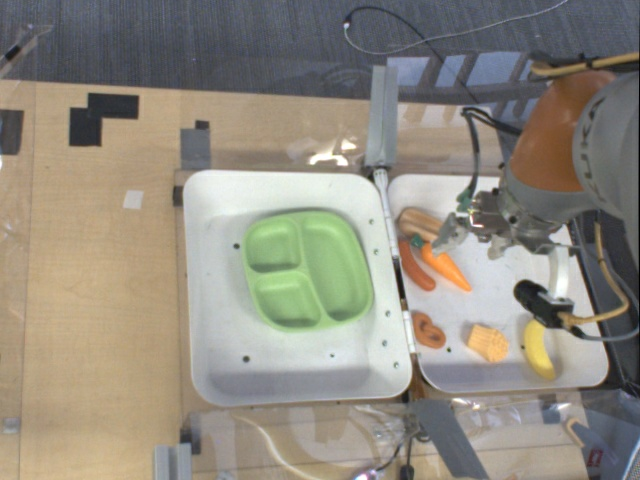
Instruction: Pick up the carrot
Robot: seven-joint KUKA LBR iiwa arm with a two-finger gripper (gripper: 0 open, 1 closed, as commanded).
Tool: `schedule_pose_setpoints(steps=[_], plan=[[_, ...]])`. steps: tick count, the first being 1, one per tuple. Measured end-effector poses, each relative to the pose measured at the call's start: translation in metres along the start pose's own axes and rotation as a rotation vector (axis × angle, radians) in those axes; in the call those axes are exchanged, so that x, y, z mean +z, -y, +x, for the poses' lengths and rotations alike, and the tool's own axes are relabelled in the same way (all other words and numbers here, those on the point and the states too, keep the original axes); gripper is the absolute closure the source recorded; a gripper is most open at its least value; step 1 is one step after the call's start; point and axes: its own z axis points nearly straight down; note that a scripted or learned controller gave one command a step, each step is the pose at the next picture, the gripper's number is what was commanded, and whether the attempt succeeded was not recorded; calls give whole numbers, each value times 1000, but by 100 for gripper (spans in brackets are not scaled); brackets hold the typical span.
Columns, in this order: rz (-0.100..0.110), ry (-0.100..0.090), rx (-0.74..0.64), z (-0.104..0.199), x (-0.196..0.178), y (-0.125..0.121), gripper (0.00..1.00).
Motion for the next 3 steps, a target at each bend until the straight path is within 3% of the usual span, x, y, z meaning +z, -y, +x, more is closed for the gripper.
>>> schedule_pose_setpoints(steps=[1, 2, 3], plan=[[-9, 1, -9, -29, 96, -14, 0], [-11, -2, -18, -26, 85, -15, 100], [-2, 0, -336, 6, 0, 6, 100]])
